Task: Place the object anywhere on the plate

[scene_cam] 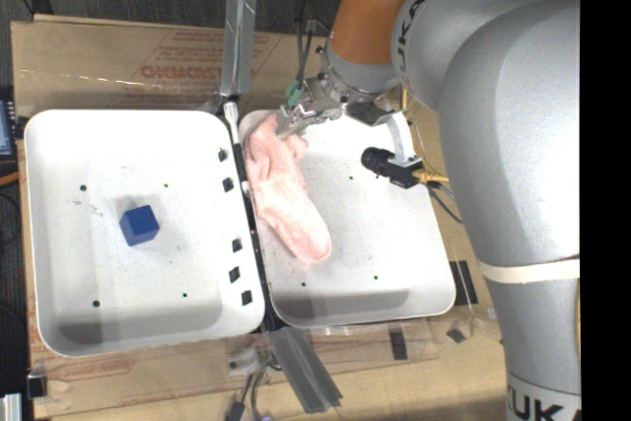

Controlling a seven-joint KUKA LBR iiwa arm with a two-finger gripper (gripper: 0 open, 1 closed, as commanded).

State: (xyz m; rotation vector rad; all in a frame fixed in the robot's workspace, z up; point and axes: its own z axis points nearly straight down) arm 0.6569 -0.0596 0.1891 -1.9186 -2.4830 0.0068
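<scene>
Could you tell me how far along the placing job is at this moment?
Nothing looks done yet. The gripper sits at the top end of the pink sock, which lies draped in the right bin. The blue cube rests in the left bin. I cannot make out a plate, so placing remains.

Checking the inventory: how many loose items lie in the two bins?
2: a blue block in the left bin, a pink sock in the right bin. The arm may hide more.

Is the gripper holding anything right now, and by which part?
Cannot be told. The gripper sits at the far end of the pink fabric sock in the right white bin, but a hold isn't visible.
</scene>
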